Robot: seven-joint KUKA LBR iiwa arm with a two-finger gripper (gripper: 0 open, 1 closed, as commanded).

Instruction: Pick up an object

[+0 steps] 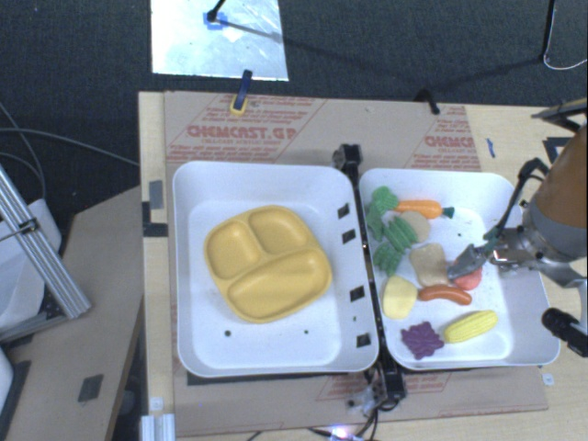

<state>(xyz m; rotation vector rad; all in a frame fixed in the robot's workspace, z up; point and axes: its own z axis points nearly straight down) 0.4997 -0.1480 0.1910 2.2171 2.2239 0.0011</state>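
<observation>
Fingers low over right bin, spread unclear, beside red sausage, tan chunk

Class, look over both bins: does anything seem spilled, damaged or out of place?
Nothing stands out. The yellow divided plate lies flat in the left bin; the toy foods, such as the corn and carrot, all lie inside the right bin, near the gripper.
</observation>
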